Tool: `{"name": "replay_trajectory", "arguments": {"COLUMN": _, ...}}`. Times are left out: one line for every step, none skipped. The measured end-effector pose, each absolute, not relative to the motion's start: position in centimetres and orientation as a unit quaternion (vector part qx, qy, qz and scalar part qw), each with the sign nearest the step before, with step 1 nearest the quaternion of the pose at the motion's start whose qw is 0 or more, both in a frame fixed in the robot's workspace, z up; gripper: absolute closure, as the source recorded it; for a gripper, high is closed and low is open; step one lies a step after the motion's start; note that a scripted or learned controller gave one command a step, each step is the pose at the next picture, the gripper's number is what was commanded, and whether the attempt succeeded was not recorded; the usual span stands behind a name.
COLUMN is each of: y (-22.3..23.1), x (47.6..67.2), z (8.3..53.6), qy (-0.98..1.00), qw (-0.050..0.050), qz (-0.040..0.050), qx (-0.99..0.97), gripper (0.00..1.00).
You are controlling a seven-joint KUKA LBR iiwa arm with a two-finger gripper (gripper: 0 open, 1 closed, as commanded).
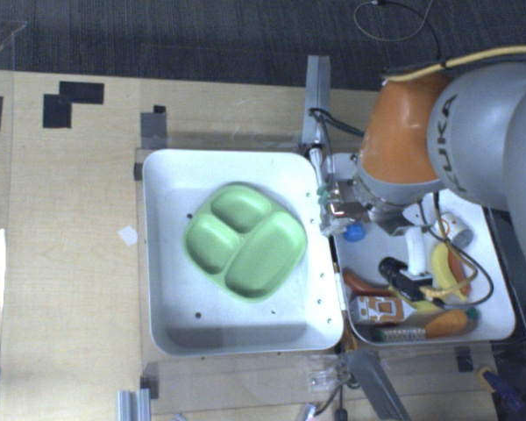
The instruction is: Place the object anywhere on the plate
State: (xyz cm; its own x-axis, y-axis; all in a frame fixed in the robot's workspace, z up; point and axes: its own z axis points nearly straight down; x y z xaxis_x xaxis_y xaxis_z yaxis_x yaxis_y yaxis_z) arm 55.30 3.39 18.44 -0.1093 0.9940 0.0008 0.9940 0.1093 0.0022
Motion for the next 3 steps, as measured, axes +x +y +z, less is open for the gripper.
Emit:
{"name": "replay_trajectory", "arguments": {"y": 6.4, "x": 50.5, "z": 18.4, "qy": 0.678, "qw": 0.0, "qz": 0.0007, "qx": 0.735, "gripper": 1.0}}
{"name": "replay_trajectory", "arguments": {"y": 6.5, "x": 59.9, "z": 19.8, "qy": 0.719, "qw": 0.001, "qz": 0.0013, "qx": 0.695, "gripper": 1.0}}
{"name": "replay_trajectory", "arguments": {"y": 2.3, "x": 58.2, "z": 22.2, "qy": 0.817, "qw": 0.002, "qz": 0.0014, "qx": 0.577, "gripper": 1.0}}
